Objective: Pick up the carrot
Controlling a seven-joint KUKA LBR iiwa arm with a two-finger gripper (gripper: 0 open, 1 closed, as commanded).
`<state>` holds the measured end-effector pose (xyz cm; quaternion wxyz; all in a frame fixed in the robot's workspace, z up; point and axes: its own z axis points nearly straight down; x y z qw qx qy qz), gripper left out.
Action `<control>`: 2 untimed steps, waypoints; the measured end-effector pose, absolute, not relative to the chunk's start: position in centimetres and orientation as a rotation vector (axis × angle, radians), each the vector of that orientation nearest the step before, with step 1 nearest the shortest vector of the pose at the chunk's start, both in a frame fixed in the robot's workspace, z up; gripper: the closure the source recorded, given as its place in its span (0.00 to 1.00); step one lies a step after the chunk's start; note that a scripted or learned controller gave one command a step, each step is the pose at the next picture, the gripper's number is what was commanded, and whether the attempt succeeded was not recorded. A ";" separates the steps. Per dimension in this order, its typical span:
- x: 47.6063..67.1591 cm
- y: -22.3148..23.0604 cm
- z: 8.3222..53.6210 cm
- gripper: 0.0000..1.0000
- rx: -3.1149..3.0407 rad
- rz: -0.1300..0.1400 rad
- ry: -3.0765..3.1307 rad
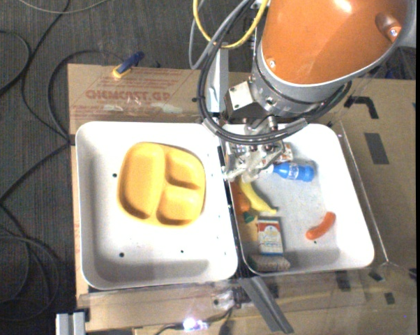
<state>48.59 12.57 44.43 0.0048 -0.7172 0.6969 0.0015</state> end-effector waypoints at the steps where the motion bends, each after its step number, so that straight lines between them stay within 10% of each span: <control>1: 48.6 12.6 44.4 0.00 -2.247 0.005 2.181; 2: 48.4 15.7 39.2 0.00 -2.643 0.004 1.693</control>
